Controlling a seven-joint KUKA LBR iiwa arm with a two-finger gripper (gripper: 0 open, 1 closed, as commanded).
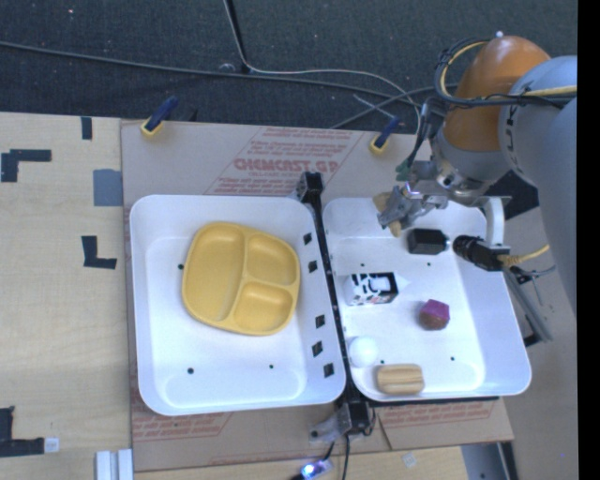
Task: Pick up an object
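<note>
Grey arm (553, 122), orange band (492, 89)

A robotics lab, not a home or a shop. Plain from the grey arm (548, 122) with its orange band reaching over a table (56, 309) marked with black tape, the two white bins (150, 281) set side by side on a printed cardboard sheet (272, 159) held by yellow clamps (157, 117). Shown as well by loose black cables (281, 75) trailing across dark carpet (112, 28) behind the table.
</note>
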